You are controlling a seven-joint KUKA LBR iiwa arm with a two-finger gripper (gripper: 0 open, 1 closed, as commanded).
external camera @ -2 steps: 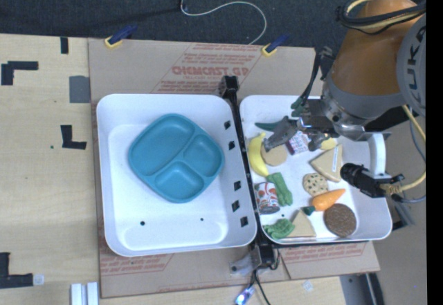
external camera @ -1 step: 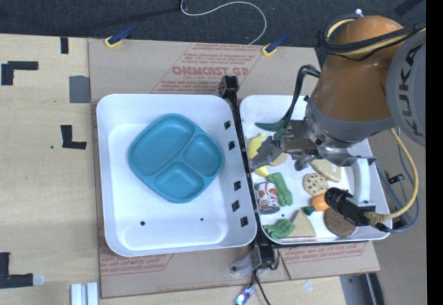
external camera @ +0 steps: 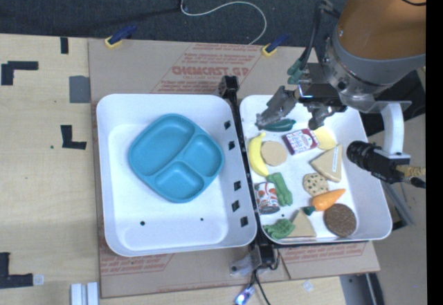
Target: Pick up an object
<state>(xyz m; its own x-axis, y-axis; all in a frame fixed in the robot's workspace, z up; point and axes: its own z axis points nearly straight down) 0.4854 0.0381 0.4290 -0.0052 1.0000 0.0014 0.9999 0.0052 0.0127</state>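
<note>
Left bin (external camera: 111,158): holds one blue divided plate (external camera: 176,157), lying flat near its middle. Nothing else of interest there for the pick.

Divider between the bins: black clips along the shared edge.

Right bin (external camera: 377,217): crowded with toy food. Along its left side a banana (external camera: 256,155), long axis running roughly front to back, curved; a round tan cookie (external camera: 274,153) touches it on the right. Below these a green pepper or bean piece (external camera: 279,187) and a small printed can (external camera: 267,198). Leafy green bit (external camera: 279,229) at the front edge, beside a sandwich wedge (external camera: 302,225). Centre: a purple-and-white packet (external camera: 299,140), tilted. Further right a cheese wedge (external camera: 328,163), a chip cookie (external camera: 314,183), a carrot (external camera: 325,198) lying left to right, and a brown round patty (external camera: 340,219).

End effector (external camera: 294,106): hangs over the back-left part of the right bin. Two fingers appear spread, left one slanting toward a green item (external camera: 279,125) at the back; nothing seen between them, so I read it as released and empty.

Key relation: nearest candidates lie just in front of and below the end effector, namely the green item, then the banana and packet. Judgement: a short descent with slight forward shift would reach them. Crowding risks nudging neighbours.
</note>
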